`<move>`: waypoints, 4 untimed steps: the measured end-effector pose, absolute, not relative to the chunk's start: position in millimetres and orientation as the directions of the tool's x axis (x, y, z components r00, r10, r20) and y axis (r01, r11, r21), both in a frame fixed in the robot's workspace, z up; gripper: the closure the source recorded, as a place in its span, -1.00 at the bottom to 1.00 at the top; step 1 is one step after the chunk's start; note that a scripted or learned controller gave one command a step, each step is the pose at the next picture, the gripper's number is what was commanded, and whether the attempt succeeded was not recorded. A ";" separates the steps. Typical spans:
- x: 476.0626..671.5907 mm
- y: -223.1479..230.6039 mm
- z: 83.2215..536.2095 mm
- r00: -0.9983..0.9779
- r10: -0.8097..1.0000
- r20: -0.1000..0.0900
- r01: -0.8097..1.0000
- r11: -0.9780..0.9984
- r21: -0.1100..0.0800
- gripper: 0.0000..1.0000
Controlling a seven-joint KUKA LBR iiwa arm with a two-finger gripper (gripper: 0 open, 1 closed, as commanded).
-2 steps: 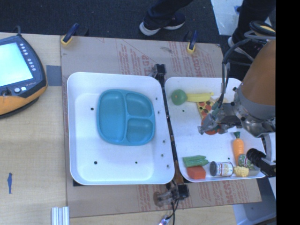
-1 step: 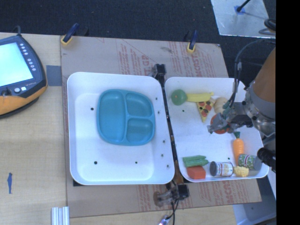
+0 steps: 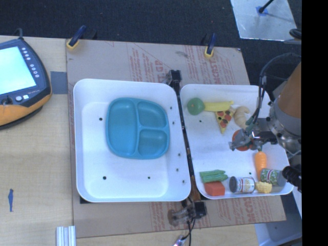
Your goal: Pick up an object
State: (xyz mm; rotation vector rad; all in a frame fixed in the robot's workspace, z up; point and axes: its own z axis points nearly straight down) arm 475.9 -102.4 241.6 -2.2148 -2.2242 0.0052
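Scanning from the left: the left shallow white bin (image 3: 89, 137) holds one blue three-compartment plastic plate (image 3: 137, 127); the right shallow white bin (image 3: 205, 147) holds the candidates. Far end: green ball (image 3: 195, 106), yellow strip (image 3: 218, 105), pizza-slice toy (image 3: 223, 121), pale knobbly piece (image 3: 241, 114). Near edge: green bean-like piece (image 3: 213, 176) above a red block (image 3: 214, 188), small labelled can (image 3: 242, 184), yellow lump (image 3: 264, 187), second can (image 3: 271, 176), orange carrot toy (image 3: 260, 161). The gripper (image 3: 246, 141) hangs over a red-orange round object (image 3: 241, 137), the likely target; a clean grasp calls for centring and a straight descent. Whether its grasp is released or clenched cannot be told; the object is half covered, its identity unclear.
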 end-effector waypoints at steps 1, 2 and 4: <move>476.8 -86.0 266.0 -0.004 1.000 0.001 1.000 0.004 -0.001 1.00; 476.3 -103.4 268.0 -0.002 1.000 0.000 1.000 0.002 -0.001 1.00; 476.4 -110.8 272.7 -0.002 1.000 -0.001 1.000 0.002 0.002 1.00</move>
